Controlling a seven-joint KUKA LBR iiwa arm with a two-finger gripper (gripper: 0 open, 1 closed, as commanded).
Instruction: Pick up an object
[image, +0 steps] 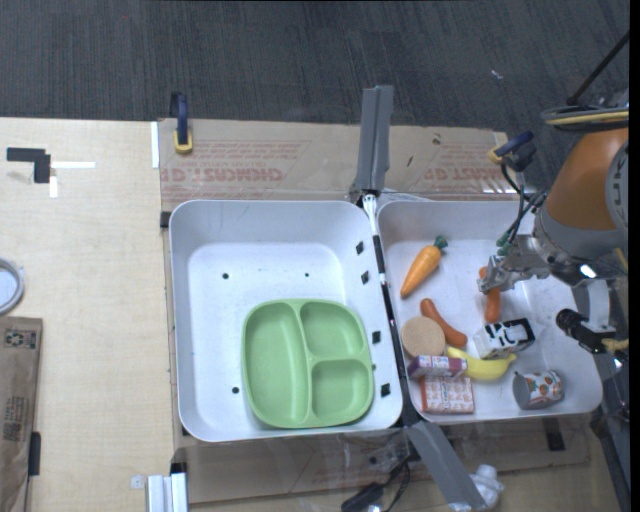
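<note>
Gripper (497, 283) hung over the right bin (590, 395), at three o'clock in the view; I could not tell its state. Nearest lay a small box (447, 396) and can (540, 388), then a banana (482, 365). Farther, toward twelve o'clock, lay a carrot (422, 268). At nine o'clock sat a green plate (306, 363).

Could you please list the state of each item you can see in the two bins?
Green plate: upright in the left bin, compartments bare.
Toy carrot: lying tilted, right bin.
Banana: lying flat among the other items.
End effector: low over the right bin.
</note>
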